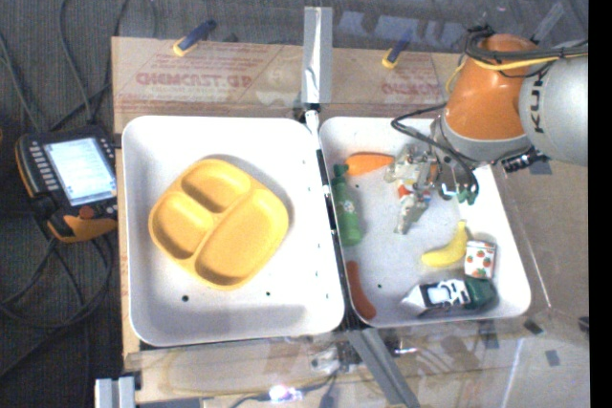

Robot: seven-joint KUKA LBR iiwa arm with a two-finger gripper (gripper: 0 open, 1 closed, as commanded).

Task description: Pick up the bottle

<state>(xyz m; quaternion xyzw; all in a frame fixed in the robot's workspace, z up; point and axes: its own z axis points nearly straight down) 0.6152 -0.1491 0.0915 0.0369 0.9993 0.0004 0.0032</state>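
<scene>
1. You have two white bins (143,301) side by side.
2. One yellow divided plate (220,222) lies in the left bin.
3. One green bottle (346,205).
4. One carrot (368,163).
5. One banana (448,250).
6. One sausage (360,291).
7. Two small cartons (479,260).
8. One arm with one claw (413,196).

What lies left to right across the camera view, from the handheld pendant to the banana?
Pendant → yellow divided plate in the left bin → green bottle by the right bin's left wall → gripper → banana.
</scene>
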